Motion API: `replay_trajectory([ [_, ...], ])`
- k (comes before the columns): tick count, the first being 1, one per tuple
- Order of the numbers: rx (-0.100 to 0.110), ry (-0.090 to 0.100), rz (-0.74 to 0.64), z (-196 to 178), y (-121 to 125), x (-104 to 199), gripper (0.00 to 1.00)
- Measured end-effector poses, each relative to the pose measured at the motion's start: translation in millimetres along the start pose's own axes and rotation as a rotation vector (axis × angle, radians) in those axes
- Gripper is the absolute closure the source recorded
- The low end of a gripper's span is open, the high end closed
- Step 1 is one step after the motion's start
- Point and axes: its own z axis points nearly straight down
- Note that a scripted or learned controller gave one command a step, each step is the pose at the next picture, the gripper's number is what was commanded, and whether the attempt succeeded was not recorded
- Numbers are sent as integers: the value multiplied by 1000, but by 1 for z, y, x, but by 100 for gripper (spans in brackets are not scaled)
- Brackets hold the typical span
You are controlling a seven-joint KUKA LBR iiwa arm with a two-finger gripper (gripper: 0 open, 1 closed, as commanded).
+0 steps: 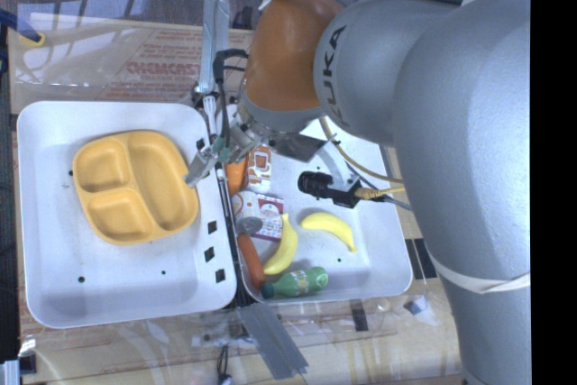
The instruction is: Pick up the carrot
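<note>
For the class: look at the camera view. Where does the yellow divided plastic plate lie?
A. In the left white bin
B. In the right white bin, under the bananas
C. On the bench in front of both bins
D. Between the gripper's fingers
A: the yellow divided plastic plate lies flat on the floor of the left white bin, while the two yellow bananas lie in the right white bin.

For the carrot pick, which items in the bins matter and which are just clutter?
Belongs to the job:
carrot, lying by the right bin's left wall
gripper, low over the divide between the bins

Just lying about:
yellow divided plate in the left bin
two bananas
green bottle
small carton
</note>
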Motion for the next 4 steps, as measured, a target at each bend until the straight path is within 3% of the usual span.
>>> replay_trajectory([
  [1,-5,-5,-212,-24,-14,-72,0],
  [2,-2,-1,-275,0,-43,-21,0],
  [3,-5,-4,-33,-1,-28,-85,0],
  [4,-2,-1,-79,0,-59,18,0],
])
